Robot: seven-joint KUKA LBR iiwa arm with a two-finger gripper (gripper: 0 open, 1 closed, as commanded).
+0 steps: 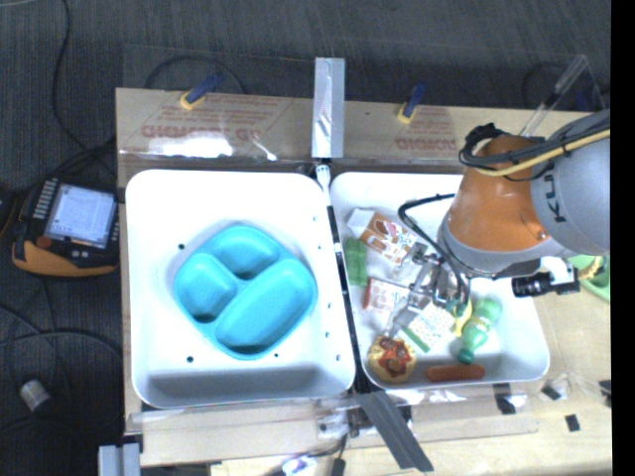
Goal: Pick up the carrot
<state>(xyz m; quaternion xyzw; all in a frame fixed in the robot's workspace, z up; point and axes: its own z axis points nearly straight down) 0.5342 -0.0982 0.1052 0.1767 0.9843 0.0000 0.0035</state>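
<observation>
The carrot [456,372] is a slim orange-red stick lying flat near the front wall of the right bin [516,365]. My gripper [425,294] hangs low over the middle of that bin, above a pile of packets, up and to the left of the carrot and apart from it. The grey arm with its orange band [496,211] reaches in from the right and hides the back of the bin. Nothing shows as held.
Around the gripper lie snack packets [385,236], a green bottle [474,330], a yellow piece [458,310] and a round pizza-like toy [392,358]. A green item [355,261] lies against the right bin's left wall. The left bin [149,216] holds a blue sectioned plate [246,288].
</observation>
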